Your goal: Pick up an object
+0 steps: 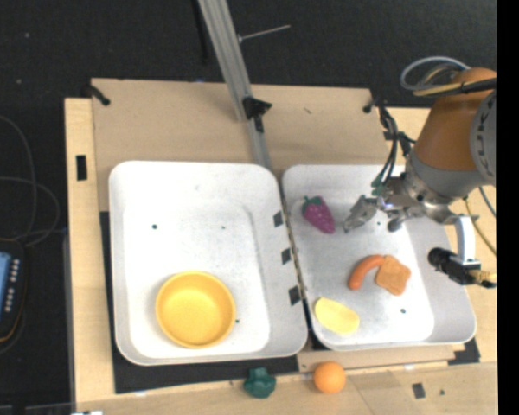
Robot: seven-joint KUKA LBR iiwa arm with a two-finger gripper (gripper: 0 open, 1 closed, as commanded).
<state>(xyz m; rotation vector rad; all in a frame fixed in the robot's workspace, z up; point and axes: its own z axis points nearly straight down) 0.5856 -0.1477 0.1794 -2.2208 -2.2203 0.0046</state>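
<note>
- Gripper point(372, 215) above right bin point(329, 180), just right of purple grapes point(319, 214); fingers spread apart, grasping nothing.
- Carrot point(363, 271) touching bread point(394, 276).
- Yellow bowl point(195, 309) in left bin point(138, 197).

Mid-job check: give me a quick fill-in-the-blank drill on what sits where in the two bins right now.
1. The yellow bowl sits in the ____ bin as the camera sees it.
2. The purple toy lies in the ____ bin.
3. The orange ball rests on the bench, ____ both bins.
4. The gripper hovers over the right bin, to the ____ of the purple toy.

Missing words: left; right; outside; right
</note>
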